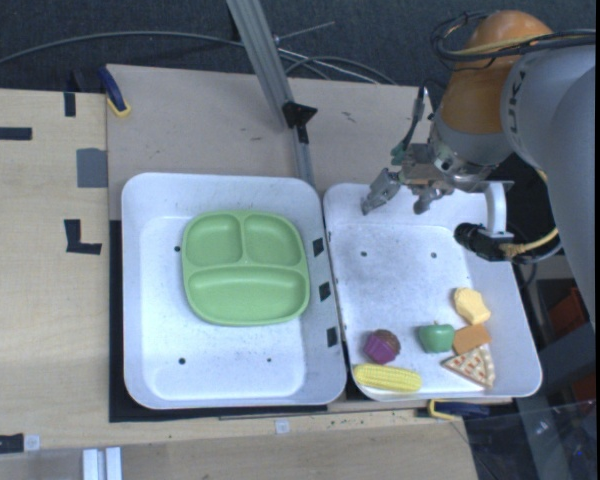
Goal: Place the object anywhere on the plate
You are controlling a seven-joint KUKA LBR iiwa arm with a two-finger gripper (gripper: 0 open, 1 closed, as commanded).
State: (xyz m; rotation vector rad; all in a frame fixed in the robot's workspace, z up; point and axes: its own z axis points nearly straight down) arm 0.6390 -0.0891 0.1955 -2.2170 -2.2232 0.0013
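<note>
Five small toy foods [435, 348] lie near me; my fingers [375, 196] stand spread wide, holding nothing. They look light, hard and slippery, so I would pinch the corn [387, 377] across its middle for the plate [245, 268].

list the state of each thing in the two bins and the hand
hand: open, holding nothing, above the right bin's far edge
green plate: in the left bin, nothing on it
corn, purple fruit, green pepper, pizza slice, yellow piece: loose in the right bin

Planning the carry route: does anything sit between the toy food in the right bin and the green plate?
Only the bins' adjoining rims lie between them. The corn, purple piece and the rest sit along the right bin's near edge; the plate lies in the left bin. The gripper hovers at the right bin's far edge.
</note>
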